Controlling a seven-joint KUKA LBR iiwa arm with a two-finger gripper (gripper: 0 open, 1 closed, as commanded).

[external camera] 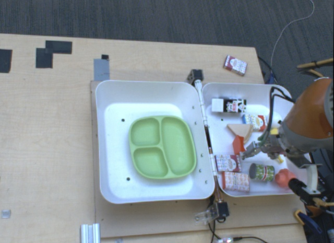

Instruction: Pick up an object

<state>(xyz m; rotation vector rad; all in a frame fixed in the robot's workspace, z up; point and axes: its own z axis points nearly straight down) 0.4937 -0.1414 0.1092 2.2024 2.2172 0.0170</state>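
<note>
The gripper (254, 149) hangs low over the right bin (219, 93); arm hides half its clutter; grip state unreadable.

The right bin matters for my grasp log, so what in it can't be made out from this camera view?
- End effector: small and dark against clutter; whether its fingers are open or shut, or hold anything, can't be told.
- Right bin: its far right side is covered by the arm.
- Small cartons: print too small to read.
- Green can: label blurred.
</note>
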